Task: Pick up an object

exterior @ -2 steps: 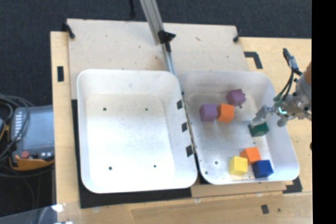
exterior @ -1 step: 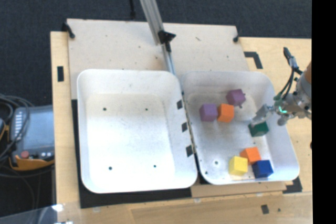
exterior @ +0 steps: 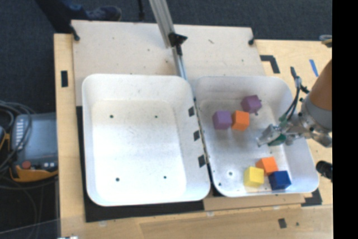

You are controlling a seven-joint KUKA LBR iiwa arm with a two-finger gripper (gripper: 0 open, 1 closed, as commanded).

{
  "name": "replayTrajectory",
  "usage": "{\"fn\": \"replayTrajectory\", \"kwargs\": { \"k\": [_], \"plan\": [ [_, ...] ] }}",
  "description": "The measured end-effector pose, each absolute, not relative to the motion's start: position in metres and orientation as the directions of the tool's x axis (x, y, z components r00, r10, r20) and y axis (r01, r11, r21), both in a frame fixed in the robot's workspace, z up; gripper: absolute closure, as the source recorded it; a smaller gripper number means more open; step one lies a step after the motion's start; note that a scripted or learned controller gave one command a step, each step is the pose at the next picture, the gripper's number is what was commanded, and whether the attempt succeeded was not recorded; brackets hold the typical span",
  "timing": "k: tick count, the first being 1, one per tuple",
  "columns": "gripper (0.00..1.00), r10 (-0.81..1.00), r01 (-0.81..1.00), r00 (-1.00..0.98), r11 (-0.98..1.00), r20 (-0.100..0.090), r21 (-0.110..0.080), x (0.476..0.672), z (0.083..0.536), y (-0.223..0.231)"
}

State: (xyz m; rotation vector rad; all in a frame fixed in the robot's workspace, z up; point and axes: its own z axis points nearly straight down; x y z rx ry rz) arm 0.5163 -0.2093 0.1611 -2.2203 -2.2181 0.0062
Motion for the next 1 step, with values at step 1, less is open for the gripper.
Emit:
{"fn": "replayTrajectory", "kwargs": {
  "k": [1],
  "plan": [
    [0.0, 1.0, 1.0, 0.003, -0.003, -0.001, -0.003, 0.5109, 0.1138, -0.2027]
  ]
}}
